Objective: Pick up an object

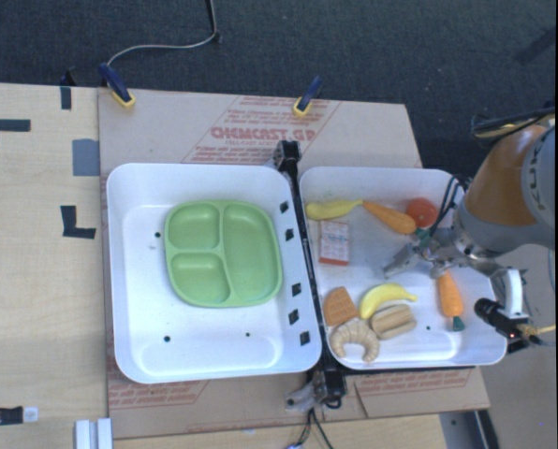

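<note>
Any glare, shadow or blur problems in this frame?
Camera view: even lighting, soft overall; white bins nearly blown out, washing out their rims; gripper throws only a faint shadow; arm blurry near the right side; green plate clear.

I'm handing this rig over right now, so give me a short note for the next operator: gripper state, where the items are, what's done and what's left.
Gripper: low inside the right bin, fingers open, nothing between them.
Right bin items: two bananas, two carrots, a tomato, a small card packet, a toast slice, a croissant and a bread roll.
Left bin: green divided plate.
Done: arm is down among the items.
Left: close on one object, probably something nearest the fingers, and lift it.
</note>
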Controlling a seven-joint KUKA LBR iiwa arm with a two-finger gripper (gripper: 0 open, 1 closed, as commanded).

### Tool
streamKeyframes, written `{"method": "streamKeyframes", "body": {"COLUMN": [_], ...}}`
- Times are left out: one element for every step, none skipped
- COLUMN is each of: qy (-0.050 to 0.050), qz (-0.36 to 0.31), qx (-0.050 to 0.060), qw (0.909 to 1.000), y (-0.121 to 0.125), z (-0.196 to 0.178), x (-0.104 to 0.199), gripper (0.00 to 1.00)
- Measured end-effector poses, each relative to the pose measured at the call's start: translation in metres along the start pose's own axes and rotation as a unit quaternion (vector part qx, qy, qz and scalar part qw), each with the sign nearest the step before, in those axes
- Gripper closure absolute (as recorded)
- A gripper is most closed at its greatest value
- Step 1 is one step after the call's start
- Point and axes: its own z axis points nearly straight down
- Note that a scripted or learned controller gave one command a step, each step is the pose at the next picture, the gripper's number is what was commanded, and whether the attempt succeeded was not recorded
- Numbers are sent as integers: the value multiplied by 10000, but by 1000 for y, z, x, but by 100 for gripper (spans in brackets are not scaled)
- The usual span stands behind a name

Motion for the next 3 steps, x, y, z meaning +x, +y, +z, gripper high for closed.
{"method": "streamKeyframes", "body": {"qy": [15,-17,-28], "qz": [-16,1,-4], "qx": [78,-13,-3], "qw": [10000,10000,10000], "y": [99,122,122], "z": [7,6,-4], "x": [-22,15,14], "gripper": [0,0,100]}}
